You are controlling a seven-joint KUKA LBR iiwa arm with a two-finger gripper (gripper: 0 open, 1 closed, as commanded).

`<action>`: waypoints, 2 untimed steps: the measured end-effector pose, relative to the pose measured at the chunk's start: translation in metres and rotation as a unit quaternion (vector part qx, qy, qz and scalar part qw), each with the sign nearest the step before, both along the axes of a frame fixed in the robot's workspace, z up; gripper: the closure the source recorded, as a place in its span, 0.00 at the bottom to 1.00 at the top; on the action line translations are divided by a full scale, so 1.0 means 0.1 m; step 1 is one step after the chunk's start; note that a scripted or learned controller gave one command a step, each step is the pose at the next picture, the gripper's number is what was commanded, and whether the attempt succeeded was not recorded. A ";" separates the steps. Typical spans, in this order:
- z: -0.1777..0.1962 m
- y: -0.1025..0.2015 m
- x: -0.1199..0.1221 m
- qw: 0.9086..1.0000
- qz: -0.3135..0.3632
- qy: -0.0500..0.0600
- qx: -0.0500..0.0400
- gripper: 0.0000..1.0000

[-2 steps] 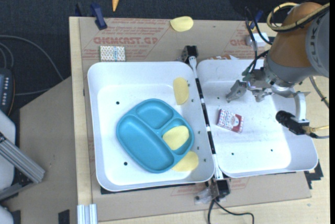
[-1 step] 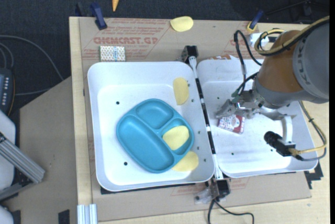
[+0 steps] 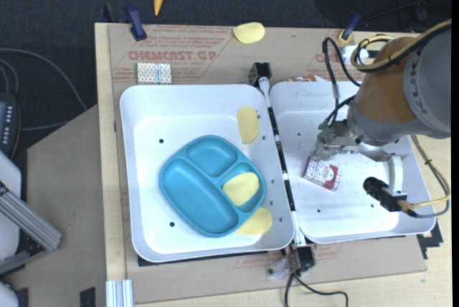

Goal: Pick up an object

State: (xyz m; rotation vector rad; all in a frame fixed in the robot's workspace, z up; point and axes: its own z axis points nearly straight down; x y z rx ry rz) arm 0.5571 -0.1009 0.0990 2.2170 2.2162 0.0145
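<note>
In the camera view the arm [image 3: 401, 90] reaches in from the right over the right bin [image 3: 358, 223], and its tool [image 3: 328, 144] hangs low above the left half of that bin, just over a small red-and-white packet [image 3: 322, 173] that lies flat on the bin floor, near the wall shared with the left bin [image 3: 143, 155]. Whether the tool is open or closed cannot be told from here, since the wrist hides its tips, and nothing can be seen gripped. The packet looks the nearest candidate for the pick. To do this step well, I judge the tool should be centred over the packet's short width, lowered until it meets the bin floor, and closed across the narrow sides, because a thin flat packet can slide away. The left bin holds a blue divided tray [image 3: 204, 187] with a yellow piece [image 3: 242, 187] in it, two more yellow pieces beside it; these lie well apart from the tool.
</note>
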 end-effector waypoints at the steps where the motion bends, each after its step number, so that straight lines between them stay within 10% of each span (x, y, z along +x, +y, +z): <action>1: 0.00 0.00 0.00 1.000 0.000 0.000 0.000 0.00; 2: -0.10 -0.21 -0.31 1.000 0.000 0.000 -0.001 0.00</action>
